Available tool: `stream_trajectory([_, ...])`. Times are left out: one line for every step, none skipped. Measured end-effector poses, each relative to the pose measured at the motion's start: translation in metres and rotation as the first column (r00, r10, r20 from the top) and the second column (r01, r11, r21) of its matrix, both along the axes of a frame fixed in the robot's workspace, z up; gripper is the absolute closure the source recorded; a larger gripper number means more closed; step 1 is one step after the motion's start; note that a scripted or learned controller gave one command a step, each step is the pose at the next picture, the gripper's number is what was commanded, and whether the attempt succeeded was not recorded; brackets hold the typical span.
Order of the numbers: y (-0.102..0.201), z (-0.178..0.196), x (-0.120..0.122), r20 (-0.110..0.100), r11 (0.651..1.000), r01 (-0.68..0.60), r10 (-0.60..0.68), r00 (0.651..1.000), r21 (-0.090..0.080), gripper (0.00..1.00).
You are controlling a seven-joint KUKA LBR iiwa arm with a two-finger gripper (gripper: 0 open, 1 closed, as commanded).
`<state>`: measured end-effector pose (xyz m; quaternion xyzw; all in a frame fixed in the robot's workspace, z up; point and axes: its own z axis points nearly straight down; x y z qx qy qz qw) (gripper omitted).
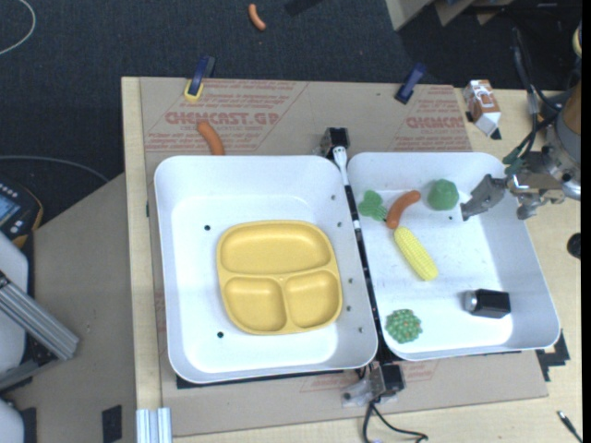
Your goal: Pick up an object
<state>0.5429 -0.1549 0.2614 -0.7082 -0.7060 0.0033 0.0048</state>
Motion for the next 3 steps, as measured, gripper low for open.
stream_trajectory([0.000,0.006,0.002,0.012,1.000,-0.003,0.003,1.000,-0.002,0.00])
stream_trajectory([0.008,-0.041,-0.003,0.005,1.000,-0.004,0.004,1.000,0.000,0.00])
stream_trajectory([0.002,-0.087,-0.003,0.005,1.000,-0.002,0.002,1.000,0.000,0.00])
